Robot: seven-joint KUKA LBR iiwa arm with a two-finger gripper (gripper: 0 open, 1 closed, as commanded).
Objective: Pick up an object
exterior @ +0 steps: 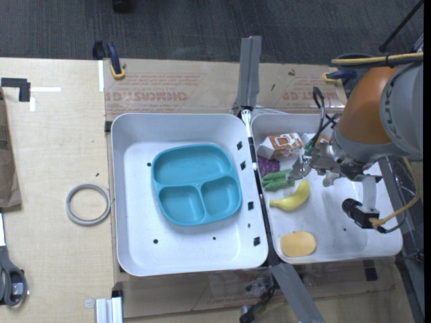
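Note:
The right bin holds several small objects. A yellow banana lies near its middle. Just left of it are a green piece and a small purple piece. An orange and white carton sits at the back left, and a flat yellow round piece lies near the front. My gripper hangs low over the bin, just above the banana's upper end and right of the green piece. Nothing is visibly held.
The left bin holds a blue divided plate. A grey ring lies on the bench to the left, with scissors at the front left corner. The arm's orange band and cables overhang the right bin's right side.

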